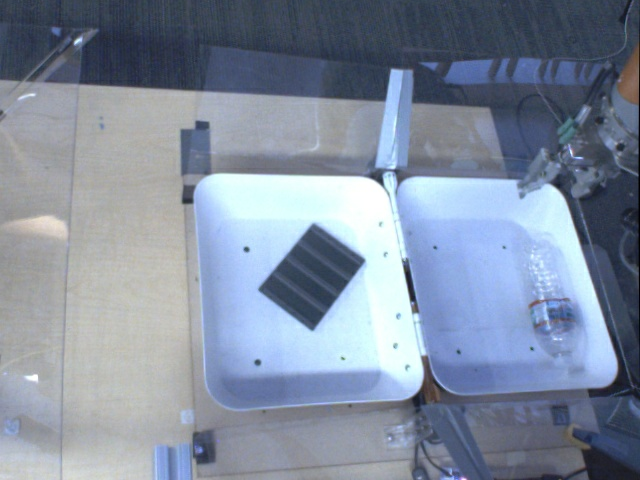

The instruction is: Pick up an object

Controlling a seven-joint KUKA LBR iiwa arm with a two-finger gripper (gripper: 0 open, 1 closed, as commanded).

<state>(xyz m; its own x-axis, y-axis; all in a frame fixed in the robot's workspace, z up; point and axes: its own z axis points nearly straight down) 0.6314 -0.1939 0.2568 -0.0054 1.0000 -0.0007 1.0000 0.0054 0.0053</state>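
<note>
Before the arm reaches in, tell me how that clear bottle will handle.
The clear plastic bottle lies on its side in the right bin, so it may roll. It looks thin-walled and probably light, possibly slippery.

pale wood worktop under soft, even light

the worktop (pixel 100 298) is light-grained wood, with clear panels catching faint reflections at the left and far side. beyond its far edge runs dark grey carpeted floor (pixel 250 8). a metal post (pixel 395 118) stands at the far middle, small dark brackets (pixel 197 148) sit at the left, and loose cables (pixel 560 98) trail at the far right.
</note>
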